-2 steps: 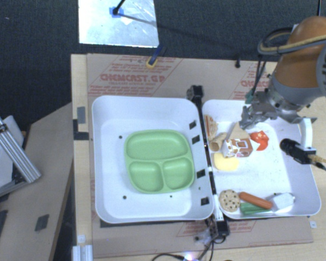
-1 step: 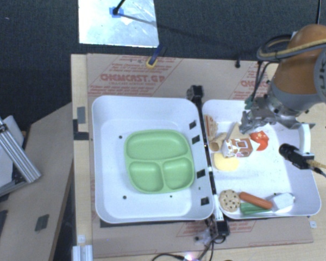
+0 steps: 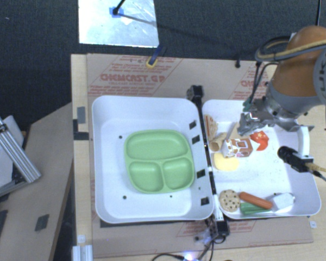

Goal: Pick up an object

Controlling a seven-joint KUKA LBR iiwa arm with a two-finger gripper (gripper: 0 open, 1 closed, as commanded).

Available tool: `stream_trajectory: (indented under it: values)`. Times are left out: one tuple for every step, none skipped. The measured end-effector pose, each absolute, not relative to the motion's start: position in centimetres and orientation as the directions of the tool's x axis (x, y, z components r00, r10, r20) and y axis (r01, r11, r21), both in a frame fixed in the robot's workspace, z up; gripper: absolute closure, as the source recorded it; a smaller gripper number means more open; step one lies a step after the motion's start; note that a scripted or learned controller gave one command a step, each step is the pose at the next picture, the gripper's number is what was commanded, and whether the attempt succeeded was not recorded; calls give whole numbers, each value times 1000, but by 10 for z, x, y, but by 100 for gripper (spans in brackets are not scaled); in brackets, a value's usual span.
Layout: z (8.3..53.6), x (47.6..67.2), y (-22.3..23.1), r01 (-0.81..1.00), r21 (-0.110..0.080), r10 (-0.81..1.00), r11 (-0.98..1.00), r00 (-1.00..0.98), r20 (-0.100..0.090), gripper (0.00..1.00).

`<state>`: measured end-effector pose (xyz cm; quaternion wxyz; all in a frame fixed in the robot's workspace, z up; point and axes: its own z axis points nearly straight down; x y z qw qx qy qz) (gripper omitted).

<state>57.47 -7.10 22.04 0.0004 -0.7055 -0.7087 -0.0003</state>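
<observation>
Carton (image 3: 238, 147) (boxy), round cookie (image 3: 229, 199), metal claw (image 3: 249, 123)

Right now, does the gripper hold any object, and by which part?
It cannot be told: the gripper hangs over the right bin near the small carton, its grasp unclear.

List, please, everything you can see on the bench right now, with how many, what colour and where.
bins: 2, white, side by side on the bench
divided plate: 1, green, middle of left bin
small carton: 1, white and brown, right bin centre
tomato piece: 1, red, right of the carton
yellow disc: 1, yellow, below the carton
cookie: 1, tan, near edge of right bin
hot dog: 1, orange-red, right of the cookie
arm: 1, grey with orange
hand: 1, grey, over the right bin
</observation>
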Motion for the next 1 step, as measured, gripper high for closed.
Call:
stream_trajectory:
  values:
    - [233,577,-74,1000,2,1000,2,-2,0,100]
